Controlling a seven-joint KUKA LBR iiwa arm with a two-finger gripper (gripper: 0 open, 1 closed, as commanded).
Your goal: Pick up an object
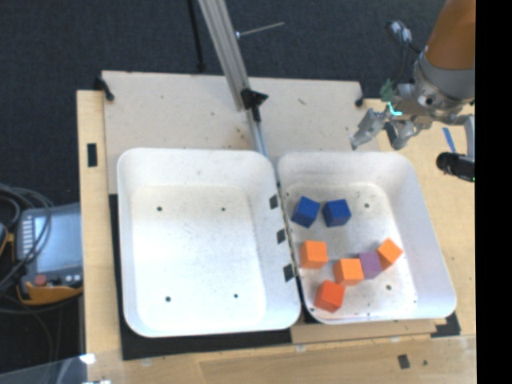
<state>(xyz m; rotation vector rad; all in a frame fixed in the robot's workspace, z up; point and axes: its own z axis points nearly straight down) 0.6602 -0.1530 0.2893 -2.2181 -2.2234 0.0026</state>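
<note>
The right bin [416,190] holds several small blocks. Two blue blocks [305,211] [336,212] lie side by side near its middle left. Below them are orange blocks [314,254] [348,270] [390,252], a purple block [370,264] and a red-orange block [330,295] near the front wall. My gripper [382,132] hangs above the bin's far right corner, well clear of the blocks. Its fingers are spread apart with nothing between them.
The left bin [128,214] sits beside the right one. A slanted aluminium post [228,46] rises from the bench behind the bins. A pendant with cables [44,250] lies off the bench's left edge.
</note>
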